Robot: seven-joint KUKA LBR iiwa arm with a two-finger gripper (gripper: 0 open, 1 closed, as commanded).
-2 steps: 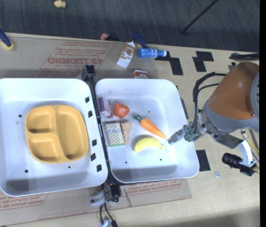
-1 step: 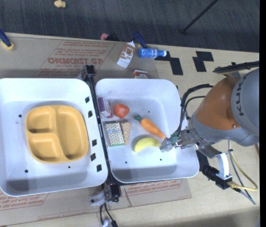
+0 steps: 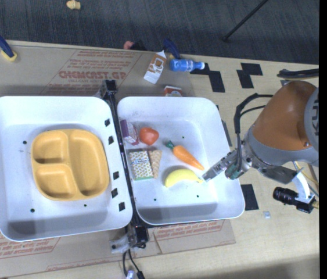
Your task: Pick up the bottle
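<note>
1. Currently I see the arm [image 3: 285, 127] reaching in over the right edge of the surface [image 3: 256, 225], its orange band uppermost.
2. Tool [image 3: 212, 172] sits low over the right wall of the right bin [image 3: 224, 156], pointing toward the bin's middle. I cannot tell how it is set; nothing shows gripped in it.
3. Bottle [image 3: 183, 65], blue with a pale cap end, lies on its side on the surface beyond the far edge of the right bin, outside both bins and well apart from the tool.
4. Right bin contents: banana [image 3: 180, 177] just beside the tool tip; carrot [image 3: 185, 156] slanting above it; tomato [image 3: 148, 135] toward the far left; a small printed box [image 3: 142, 164] near the left wall; a dark packet [image 3: 129, 132] in the far left corner.
5. Left bin [image 3: 12, 156] carries a yellow divided plate [image 3: 70, 163] near its middle.
6. Small carton [image 3: 154, 67] lies on the surface just left of the bottle.
</note>
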